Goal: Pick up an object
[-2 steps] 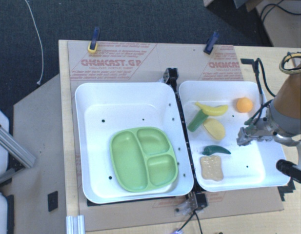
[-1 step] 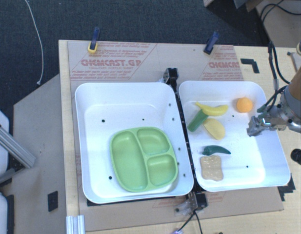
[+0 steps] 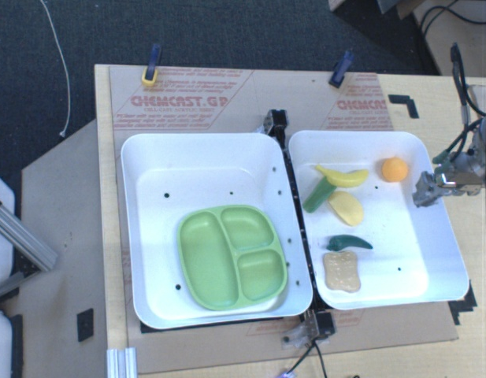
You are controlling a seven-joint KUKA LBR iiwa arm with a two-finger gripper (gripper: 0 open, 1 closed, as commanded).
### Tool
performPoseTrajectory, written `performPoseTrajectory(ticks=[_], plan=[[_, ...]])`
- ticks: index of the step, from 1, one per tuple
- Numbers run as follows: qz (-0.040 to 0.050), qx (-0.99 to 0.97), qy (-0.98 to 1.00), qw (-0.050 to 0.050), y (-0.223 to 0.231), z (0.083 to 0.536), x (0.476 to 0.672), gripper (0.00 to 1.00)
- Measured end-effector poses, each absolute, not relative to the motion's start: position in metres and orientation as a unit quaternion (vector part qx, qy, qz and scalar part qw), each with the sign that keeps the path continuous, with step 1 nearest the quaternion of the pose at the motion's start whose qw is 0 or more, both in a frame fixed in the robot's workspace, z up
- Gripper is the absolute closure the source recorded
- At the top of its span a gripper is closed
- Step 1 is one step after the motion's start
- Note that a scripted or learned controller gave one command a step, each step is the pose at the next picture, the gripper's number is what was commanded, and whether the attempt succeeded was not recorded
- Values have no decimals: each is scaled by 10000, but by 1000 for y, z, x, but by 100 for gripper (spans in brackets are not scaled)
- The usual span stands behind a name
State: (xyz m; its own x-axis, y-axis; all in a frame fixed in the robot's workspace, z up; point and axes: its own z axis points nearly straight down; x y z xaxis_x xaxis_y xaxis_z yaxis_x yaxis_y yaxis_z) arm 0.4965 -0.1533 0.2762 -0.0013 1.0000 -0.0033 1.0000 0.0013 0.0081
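— Where is the arm's two-finger gripper (image 3: 428,189) right now?

— Over at the right edge of the right-hand shallow white bin (image 3: 432,242), about level with the bin's upper half. It looks grey and metallic, and nothing sits between its tips. Whether it is released or clenched, I cannot tell from here; it is too small and blurred.

— And the things it could pick?

— All in that right bin. The small round orange ball (image 3: 394,169) is the nearest, just to the left of the gripper and a little farther back, apart from it. Farther left lies the yellow plastic banana (image 3: 343,177), with a green elongated vegetable piece (image 3: 317,197) angled below its left end, the two touching or nearly so. A pale yellow oval piece (image 3: 346,208) sits just below the banana.

— Anything closer to the front?

— A dark green pepper-like piece (image 3: 349,243) lies near the middle of the bin, and right below it a tan, bread-like square (image 3: 342,272). Both are well left of the gripper and nearer the front.

— The other bin?

— The left-hand shallow white bin (image 3: 148,211) holds a light green plastic divided plate with three compartments (image 3: 231,255), resting flat toward the front right. It is well apart from the gripper.
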Motion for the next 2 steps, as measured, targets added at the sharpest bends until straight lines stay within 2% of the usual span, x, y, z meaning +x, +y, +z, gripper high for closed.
performPoseTrajectory(ticks=[2], plan=[[4, 7061, 7082, -8, -54, 279, 507, 100]])
